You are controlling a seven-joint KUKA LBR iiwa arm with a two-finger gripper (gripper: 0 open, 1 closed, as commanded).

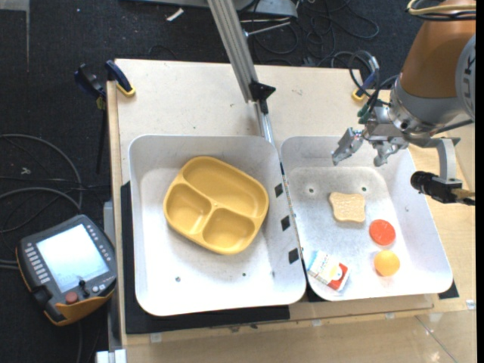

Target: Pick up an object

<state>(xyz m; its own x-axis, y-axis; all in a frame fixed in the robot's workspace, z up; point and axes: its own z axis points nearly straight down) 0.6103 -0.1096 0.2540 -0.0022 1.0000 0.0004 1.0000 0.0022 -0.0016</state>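
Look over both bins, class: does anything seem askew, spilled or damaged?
Nothing looks spilled or broken. The yellow divided plate sits skewed in the left bin, and the small carton lies tilted against the right bin's near rim.

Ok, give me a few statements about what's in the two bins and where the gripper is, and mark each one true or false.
1. The yellow divided plate lies in the left bin. True.
2. The slice of toast lies on the plate. False: it lies in the right bin.
3. The gripper holds the orange ball. False: the ball lies in the right bin, apart from the gripper.
4. A red round piece lies between toast and ball. True.
5. A small carton lies near the right bin's front edge. True.
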